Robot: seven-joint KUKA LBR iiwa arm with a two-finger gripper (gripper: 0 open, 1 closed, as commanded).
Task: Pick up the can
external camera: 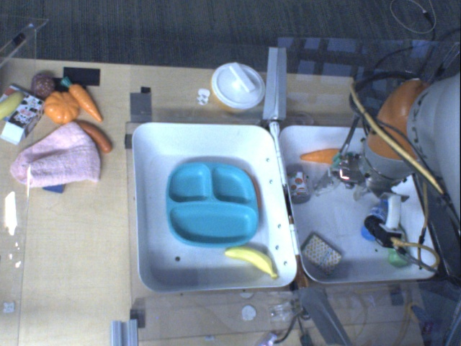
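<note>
Nearest in the right bin [416, 276] lies a small checkered pad [320, 252]. Further back, the can [297, 184] sits close against that bin's left wall, apart from the other things. It is small and looks stiff, light and smooth-sided, so likely slippery; a hold across the middle of its body seems safest, though the wall crowds one side. The gripper [340, 173] hangs just right of the can, whether wide or narrow I cannot tell. Beyond it lies a carrot [319, 156]
</note>
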